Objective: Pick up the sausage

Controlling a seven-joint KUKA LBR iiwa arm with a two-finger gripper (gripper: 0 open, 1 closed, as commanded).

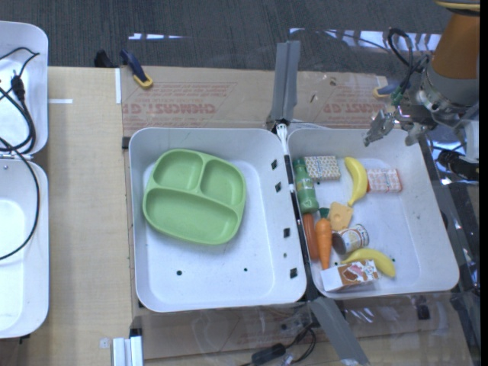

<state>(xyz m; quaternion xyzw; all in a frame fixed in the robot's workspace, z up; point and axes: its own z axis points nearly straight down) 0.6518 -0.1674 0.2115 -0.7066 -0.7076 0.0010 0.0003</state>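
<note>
Your gripper (396,126) hangs over the far right corner of the right bin (427,227), with the orange band (456,44) of the arm above it at the right edge of the view; its fingers (377,130) stand spread apart with nothing between them; the sausage (310,236) lies well apart from them, against the left wall of the right bin toward the near side, a slim orange-red piece running near to far; a carrot (324,239) lies just beside it on the right, touching or almost touching, and a green bottle (306,189) lies just beyond its far end along the same wall; farther right you see a patterned packet (322,167), a banana (356,178) and a pink carton (383,180) across the far half of the bin; a small can (351,239) sits near the middle, with a second banana (374,259) and a boxed carton (349,276) at the near side; the left bin (152,280) holds a green divided plate (196,197), lying flat toward its far left; both bins rest on the wooden counter (84,166), where a blue and yellow clamp (136,69) lies at the far edge.
</note>
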